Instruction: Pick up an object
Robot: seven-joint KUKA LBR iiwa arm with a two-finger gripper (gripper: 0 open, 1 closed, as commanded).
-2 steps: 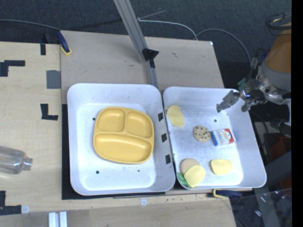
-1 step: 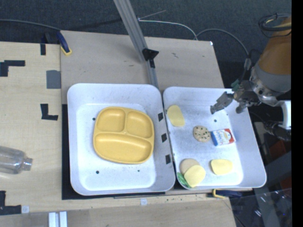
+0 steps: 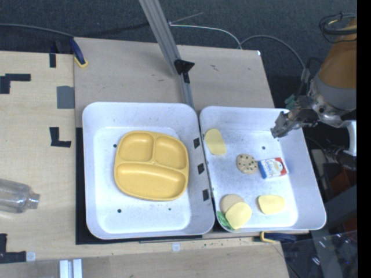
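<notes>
We see two shallow white bins side by side on the pale wooden surface (image 3: 145, 80). The left white bin (image 3: 93, 172) holds a yellow plastic divided plate (image 3: 152, 165) with three compartments. The right white bin (image 3: 304, 178) holds the loose pieces: a pale yellow oblong toy food piece (image 3: 215, 142) near its upper left, a small round chocolate-chip cookie (image 3: 247, 164) in the middle, and just beside it a small red, white and blue carton (image 3: 272, 168) lying tilted. Near the front edge sit a tan round piece (image 3: 230, 202), touched by a yellow rounded piece (image 3: 239, 214), and a yellow oval piece (image 3: 271, 204) apart to the right. The dark gripper (image 3: 282, 126) hangs over the bin's upper right corner; we cannot tell how its jaws stand.
</notes>
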